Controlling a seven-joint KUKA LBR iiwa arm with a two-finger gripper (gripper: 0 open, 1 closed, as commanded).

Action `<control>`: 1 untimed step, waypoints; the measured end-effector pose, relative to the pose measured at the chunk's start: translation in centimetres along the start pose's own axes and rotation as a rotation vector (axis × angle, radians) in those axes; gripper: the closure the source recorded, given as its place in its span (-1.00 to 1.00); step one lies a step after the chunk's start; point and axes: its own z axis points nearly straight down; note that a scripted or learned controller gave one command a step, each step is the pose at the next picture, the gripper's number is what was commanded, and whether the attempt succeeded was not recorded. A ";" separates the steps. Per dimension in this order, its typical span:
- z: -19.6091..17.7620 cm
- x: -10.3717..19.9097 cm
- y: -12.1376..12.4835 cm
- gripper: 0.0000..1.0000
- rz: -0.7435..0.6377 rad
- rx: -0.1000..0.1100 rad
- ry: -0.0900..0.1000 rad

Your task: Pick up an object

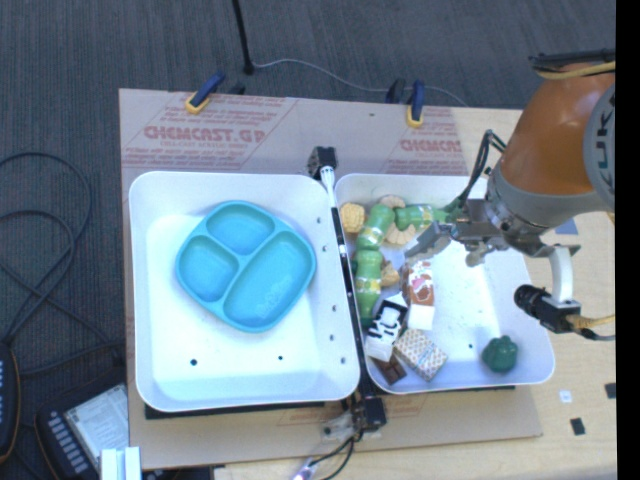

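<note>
- We see the grey arm (560, 168) with its orange band reaching in from the right, its wrist above the right bin (530, 363).
- The gripper (440, 236) hangs over the upper middle of that bin, and its fingers (432, 240) point left toward the heap of small objects.
- We cannot tell whether the fingers are apart or together; they are small and dark against the clutter, and we see nothing clearly between them.
- Just left of the fingers lie the green and yellow pieces (378, 223), crowded against the bin's left wall.
- Just below the fingers stands a white carton with a red picture (420, 286), and a plain white block (421, 316) touches its lower end.
- Farther below the fingers sit a black-and-white patterned box (384, 326) and a tan speckled box (420, 353), close together near the bin's front.
- A dark green round object (500, 353) lies well apart from the fingers, below and to their right, alone near the front right corner.
- Well to the left of the fingers, the left bin (160, 368) holds a blue divided plate (246, 264) with three compartments.
- Both bins rest on a brown board (200, 133) on the counter, held by a blue-and-yellow clamp (205, 92) and another clamp (414, 106) at its far edge.
</note>
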 end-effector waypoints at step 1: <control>14.4 -1.9 1.4 -1.00 0.001 -0.007 -0.002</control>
